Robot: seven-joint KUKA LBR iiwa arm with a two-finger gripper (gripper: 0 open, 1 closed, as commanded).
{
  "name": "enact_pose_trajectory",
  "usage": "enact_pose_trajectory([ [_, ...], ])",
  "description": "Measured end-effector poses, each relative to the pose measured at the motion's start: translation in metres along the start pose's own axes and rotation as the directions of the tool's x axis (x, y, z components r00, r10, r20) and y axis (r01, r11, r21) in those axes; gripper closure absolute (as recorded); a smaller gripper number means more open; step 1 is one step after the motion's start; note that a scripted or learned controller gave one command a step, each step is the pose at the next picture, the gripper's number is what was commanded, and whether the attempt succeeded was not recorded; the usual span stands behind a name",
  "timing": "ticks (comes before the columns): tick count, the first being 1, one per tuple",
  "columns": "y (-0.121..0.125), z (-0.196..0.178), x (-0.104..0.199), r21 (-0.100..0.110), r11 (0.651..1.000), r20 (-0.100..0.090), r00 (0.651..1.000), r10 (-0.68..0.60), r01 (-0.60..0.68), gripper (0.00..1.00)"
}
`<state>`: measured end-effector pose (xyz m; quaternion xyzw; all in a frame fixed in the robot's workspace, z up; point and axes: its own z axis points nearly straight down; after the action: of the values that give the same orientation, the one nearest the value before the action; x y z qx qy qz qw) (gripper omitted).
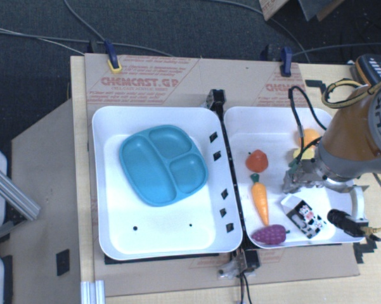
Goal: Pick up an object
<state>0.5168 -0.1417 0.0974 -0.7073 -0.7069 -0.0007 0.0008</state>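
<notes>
In the camera view the end effector (302,217) hangs low in the right bin (272,122), whether parted or closed I cannot tell, with the carrot (260,200) at its nine o'clock, the tomato (257,161) at ten, and purple grapes (269,235) at seven.

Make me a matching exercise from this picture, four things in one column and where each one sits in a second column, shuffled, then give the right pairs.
Things:
1. blue plate
2. tomato
3. carrot
4. purple grapes

Places:
A. right bin, front edge
B. left bin
C. right bin, just behind the carrot's green top
D. right bin, between the tomato and the grapes

Pairs: 1-B, 2-C, 3-D, 4-A
</notes>
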Motion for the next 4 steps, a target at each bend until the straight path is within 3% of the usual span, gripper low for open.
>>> enact_pose_trajectory([
  [2, -0.004, -0.120, 0.010, -0.006, 1.000, 0.003, 1.000, -0.003, 0.003, 1.00],
  [3, -0.004, -0.114, 0.010, 0.001, 1.000, 0.001, 1.000, -0.001, 0.001, 1.00],
  [4, 0.015, -0.107, 0.058, -0.001, 1.000, 0.000, 1.000, -0.007, 0.007, 1.00],
])
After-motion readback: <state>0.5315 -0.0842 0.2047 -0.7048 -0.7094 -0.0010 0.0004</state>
